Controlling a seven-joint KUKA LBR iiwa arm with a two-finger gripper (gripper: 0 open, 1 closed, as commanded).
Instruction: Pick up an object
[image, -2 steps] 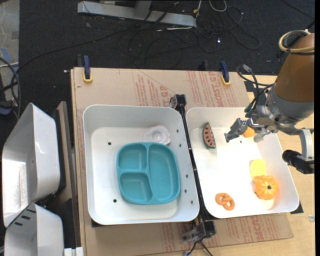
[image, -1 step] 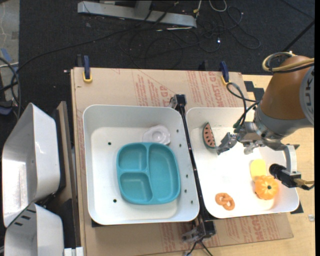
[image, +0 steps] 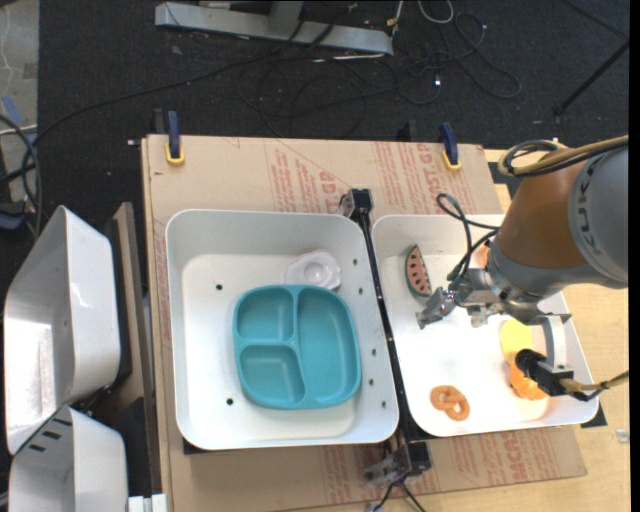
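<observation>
The claw, its state impossible to tell, hovers in the right bin; at six o'clock lies a pretzel, likely light, rigid, best pinched across its loops.

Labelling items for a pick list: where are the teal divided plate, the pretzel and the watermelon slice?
teal divided plate (image: 297, 347), camera view, central divider
orange pretzel (image: 450, 402), camera view, middle
watermelon slice (image: 416, 271), camera view, red flesh

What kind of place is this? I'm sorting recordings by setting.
Most likely a robotics lab bench. A grey and orange arm reaches over two white bins clamped to a board, holding toy items such as a teal divided plate and a pretzel; loose cables run across the dark floor.
</observation>
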